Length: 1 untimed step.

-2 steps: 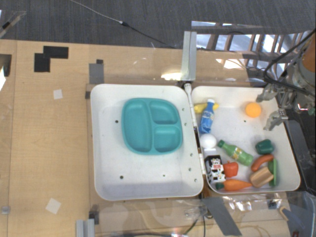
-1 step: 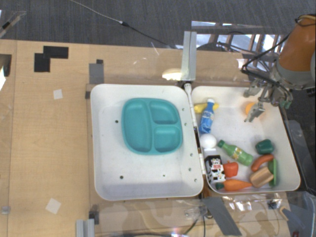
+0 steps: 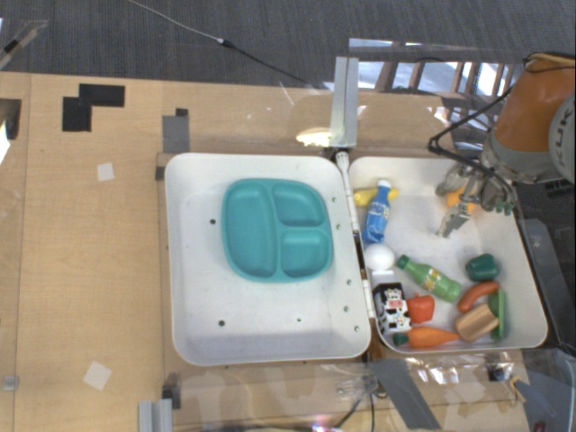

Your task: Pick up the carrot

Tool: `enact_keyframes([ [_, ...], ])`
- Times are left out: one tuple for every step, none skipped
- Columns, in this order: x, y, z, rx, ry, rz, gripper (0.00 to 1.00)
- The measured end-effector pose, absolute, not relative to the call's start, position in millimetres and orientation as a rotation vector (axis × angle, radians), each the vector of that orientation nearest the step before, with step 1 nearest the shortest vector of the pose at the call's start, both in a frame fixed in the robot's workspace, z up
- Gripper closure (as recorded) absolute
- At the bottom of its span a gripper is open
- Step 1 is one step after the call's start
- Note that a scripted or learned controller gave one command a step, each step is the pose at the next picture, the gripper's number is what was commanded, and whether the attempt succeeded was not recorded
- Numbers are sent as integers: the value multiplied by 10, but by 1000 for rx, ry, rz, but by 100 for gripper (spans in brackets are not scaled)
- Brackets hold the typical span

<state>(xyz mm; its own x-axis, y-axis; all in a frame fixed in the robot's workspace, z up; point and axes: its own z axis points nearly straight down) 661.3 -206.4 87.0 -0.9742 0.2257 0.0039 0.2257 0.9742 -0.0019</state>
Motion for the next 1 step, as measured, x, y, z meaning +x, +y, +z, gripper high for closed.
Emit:
enact_keyframes([
  [6671, -2049, 1024, -350, -3142, 7, 100],
])
